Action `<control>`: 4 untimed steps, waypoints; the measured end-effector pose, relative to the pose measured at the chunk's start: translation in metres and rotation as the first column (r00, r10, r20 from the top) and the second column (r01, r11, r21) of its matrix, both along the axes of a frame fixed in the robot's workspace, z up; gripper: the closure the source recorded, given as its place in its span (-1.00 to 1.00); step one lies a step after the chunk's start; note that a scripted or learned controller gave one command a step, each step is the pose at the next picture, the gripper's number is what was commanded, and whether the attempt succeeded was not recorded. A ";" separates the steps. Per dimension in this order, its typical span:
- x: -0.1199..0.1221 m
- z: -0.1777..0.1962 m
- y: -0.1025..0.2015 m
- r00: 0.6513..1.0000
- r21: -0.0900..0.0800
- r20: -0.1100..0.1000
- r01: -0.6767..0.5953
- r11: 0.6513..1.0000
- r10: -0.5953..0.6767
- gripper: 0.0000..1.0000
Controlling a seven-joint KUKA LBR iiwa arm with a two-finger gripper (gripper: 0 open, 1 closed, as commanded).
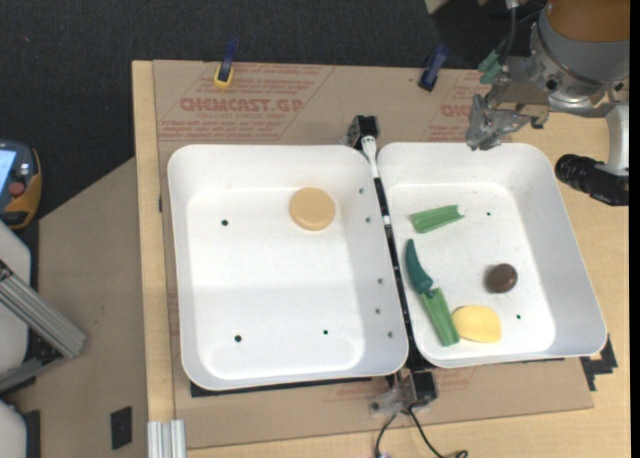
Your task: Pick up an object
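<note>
Gripper (pixel 487 134): above the right bin's (pixel 570 246) far rim, carrying nothing; finger state unclear.
Targets: green piece (pixel 436 218), brown disc (pixel 501 278), lying loose for picking.

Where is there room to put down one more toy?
Most of the left bin is bare, below and beside the round tan disc. The right bin is crowded near its front: green pieces, yellow lump, brown ball.
</note>
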State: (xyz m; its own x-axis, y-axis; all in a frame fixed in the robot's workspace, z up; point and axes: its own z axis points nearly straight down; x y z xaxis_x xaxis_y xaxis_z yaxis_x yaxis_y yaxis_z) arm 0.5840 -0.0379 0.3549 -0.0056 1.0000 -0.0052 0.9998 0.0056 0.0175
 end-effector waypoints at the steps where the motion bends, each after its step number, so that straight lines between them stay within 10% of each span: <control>1: -0.051 0.050 0.031 1.000 0.006 -0.013 0.002 1.000 -0.002 1.00; 4: -0.060 0.118 0.102 1.000 0.007 -0.011 0.001 1.000 -0.001 1.00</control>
State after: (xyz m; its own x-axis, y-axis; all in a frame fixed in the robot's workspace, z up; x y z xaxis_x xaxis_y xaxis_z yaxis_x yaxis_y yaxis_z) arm 0.5244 0.0637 0.4731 -0.0047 1.0000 0.0014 1.0000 0.0046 0.0069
